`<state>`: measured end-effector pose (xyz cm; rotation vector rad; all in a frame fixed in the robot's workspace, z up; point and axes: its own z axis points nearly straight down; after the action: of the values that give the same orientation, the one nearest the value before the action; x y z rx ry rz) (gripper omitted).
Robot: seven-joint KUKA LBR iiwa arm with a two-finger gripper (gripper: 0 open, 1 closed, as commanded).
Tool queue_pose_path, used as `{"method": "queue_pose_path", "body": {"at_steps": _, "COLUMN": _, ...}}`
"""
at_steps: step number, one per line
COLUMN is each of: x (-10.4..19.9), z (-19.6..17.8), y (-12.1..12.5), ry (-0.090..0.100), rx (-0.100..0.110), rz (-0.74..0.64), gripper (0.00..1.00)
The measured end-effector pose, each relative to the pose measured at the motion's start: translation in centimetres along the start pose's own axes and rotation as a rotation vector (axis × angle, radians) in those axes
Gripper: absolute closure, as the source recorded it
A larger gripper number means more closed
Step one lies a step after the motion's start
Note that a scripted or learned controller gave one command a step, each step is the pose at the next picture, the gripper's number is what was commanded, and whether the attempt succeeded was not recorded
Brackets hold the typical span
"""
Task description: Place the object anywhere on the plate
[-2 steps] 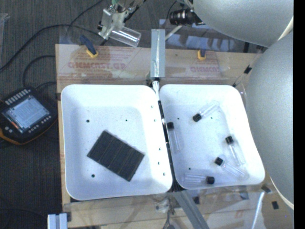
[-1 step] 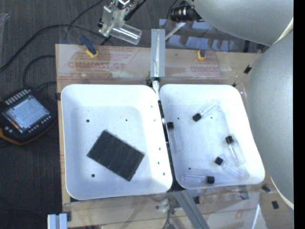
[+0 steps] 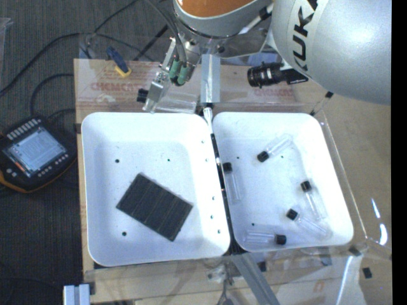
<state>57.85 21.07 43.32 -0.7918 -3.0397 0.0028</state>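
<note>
While the claw (image 3: 154, 89) hung beyond the left white plastic bin's (image 3: 102, 138) far rim, its grip unreadable, the dark ribbed rectangular plate (image 3: 154, 206) lay inside that bin.

Dark ribbed plate (image 3: 154, 206) flat, askew, left bin; clear black-capped vials (image 3: 275, 149) scattered right bin.

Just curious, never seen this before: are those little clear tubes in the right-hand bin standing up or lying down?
Lying down. The clear tubes rest flat on the right bin's floor, pointing different ways.

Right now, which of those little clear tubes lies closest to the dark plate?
The tube along the right bin's left wall, black cap pointing away from us. The other four lie farther right, away from the plate.
</note>
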Motion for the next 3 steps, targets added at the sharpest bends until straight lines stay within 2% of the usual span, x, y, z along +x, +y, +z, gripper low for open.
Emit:
{"method": "queue_pose_path", "body": {"at_steps": 1, "x": -3.3, "z": 0.0, "y": 4.4, "ry": -0.001, "rx": -0.004, "rz": -0.618, "gripper": 1.00}}
{"method": "queue_pose_path", "body": {"at_steps": 2, "x": -6.8, "z": 3.6, "y": 6.4, "ry": -0.002, "rx": -0.006, "rz": -1.223, "gripper": 1.00}}
{"method": "queue_pose_path", "body": {"at_steps": 3, "x": -6.8, "z": 2.7, "y": 6.6, "ry": -0.004, "rx": -0.013, "rz": -1.222, "gripper": 1.00}}
